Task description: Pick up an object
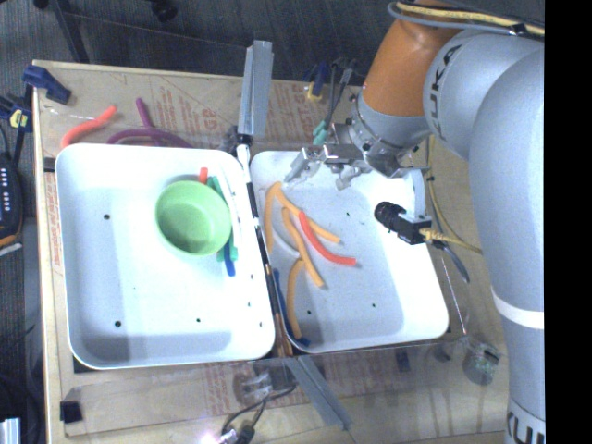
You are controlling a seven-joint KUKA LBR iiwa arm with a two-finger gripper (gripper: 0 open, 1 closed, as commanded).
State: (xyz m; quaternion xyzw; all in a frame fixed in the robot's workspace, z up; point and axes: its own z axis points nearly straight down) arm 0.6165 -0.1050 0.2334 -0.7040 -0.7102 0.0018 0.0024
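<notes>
hovering over the far edge of the right bin (pixel 421 317), the tool (pixel 324 167) has its fingers spread with nothing between them; orange strips (pixel 310 239) lie below, a green bowl (pixel 192 215) in the left bin (pixel 92 276).

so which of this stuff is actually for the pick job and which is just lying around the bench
For the job:
- gripper, over the right bin's far edge
- orange strips in the right bin
- green bowl in the left bin
- small coloured pieces beside the bowl

Lying about:
- orange piece and purple loop on the bench behind the left bin
- blue clamp at the far-left corner
</notes>
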